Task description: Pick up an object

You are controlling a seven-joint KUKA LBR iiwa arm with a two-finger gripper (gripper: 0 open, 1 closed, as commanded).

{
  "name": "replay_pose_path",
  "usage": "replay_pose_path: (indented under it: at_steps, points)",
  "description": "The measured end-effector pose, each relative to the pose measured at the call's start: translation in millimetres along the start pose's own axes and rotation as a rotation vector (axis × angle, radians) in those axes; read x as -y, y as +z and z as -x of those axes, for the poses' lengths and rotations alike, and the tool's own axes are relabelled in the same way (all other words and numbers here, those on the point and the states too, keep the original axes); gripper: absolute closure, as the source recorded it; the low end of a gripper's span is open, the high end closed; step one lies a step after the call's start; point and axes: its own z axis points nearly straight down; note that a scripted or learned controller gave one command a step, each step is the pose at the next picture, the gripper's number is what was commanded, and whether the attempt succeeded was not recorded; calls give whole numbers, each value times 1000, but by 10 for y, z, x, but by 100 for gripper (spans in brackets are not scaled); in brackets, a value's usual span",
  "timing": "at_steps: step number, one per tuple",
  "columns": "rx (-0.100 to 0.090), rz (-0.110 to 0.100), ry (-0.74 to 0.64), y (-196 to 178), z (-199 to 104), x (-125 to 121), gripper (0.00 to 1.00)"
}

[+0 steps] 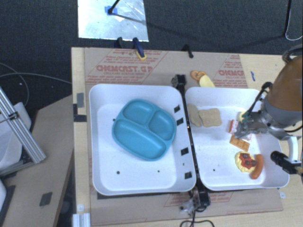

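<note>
Where the gripper [245, 126] hangs: low in the right bin [220, 182], and the arm comes in from the right side to reach the toys.
Grip: I cannot tell if the gripper is open or shut, because the grey wrist hides it from above. I see no toy held in it.
Thing to pick, my guess: the small red and white piece [232, 126] or the orange waffle square [239, 143]. Both lie on the bin floor, the first touching or just beside the gripper on its left, the second just below it.
Why so low: I think the gripper is down here because a flat toy can only be grabbed close to the floor.
A bit further out: two tan bread slices [204, 117] lie flat to the left of the gripper. A yellow and red food toy [245, 161] with a sausage [257, 167] lies below it, past the waffle square.
In the way: the toys sit close to each other, so the gripper could bump a second toy. The bin wall is well apart from it.
Far out: a blue plate [144, 128] lies in the left bin [102, 141], and a yellow toy [203, 79] lies on the bench behind the right bin.
</note>
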Motion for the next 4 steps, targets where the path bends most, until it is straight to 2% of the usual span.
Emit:
replay_pose_path:
  at_steps: [1,2,3,4]
  points:
    - [3,7,3,-371,406,509,100]
    - [0,15,-15,-895,-404,223,100]
    - [-3,14,-17,-1136,-1316,-326,100]
    - [0,0,-3,-617,-1264,144,100]
